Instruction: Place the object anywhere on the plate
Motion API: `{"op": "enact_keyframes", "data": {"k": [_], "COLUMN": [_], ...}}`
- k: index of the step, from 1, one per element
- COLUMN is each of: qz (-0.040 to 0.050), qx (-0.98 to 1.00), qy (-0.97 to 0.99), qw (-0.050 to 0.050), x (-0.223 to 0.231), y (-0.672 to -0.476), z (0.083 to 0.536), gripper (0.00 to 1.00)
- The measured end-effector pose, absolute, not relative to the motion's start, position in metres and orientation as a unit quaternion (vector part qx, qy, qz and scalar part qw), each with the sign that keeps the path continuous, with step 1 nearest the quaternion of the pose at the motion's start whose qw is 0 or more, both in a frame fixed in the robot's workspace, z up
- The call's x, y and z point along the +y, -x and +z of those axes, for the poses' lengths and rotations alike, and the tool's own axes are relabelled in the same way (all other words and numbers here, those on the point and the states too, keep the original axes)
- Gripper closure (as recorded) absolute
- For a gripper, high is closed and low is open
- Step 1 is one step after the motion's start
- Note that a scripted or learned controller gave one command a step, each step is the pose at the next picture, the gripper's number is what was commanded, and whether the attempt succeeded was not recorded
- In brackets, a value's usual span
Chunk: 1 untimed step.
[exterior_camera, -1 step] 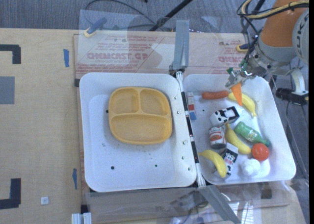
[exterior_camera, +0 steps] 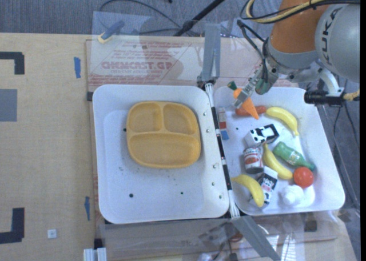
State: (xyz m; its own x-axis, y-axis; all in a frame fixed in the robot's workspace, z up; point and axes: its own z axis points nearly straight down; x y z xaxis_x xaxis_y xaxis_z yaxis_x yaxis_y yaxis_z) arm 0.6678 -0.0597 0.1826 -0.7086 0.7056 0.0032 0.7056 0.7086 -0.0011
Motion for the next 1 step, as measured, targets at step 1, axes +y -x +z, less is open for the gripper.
{"op": "enact_keyframes", "data": {"k": [1], "qz": [0.0001], "qx": [-0.949], "qy": [0.314], "qw": [0.002], "x": [0.0048], "y": [-0.6618], "z": [0.1825], "gripper": [1.0]}}
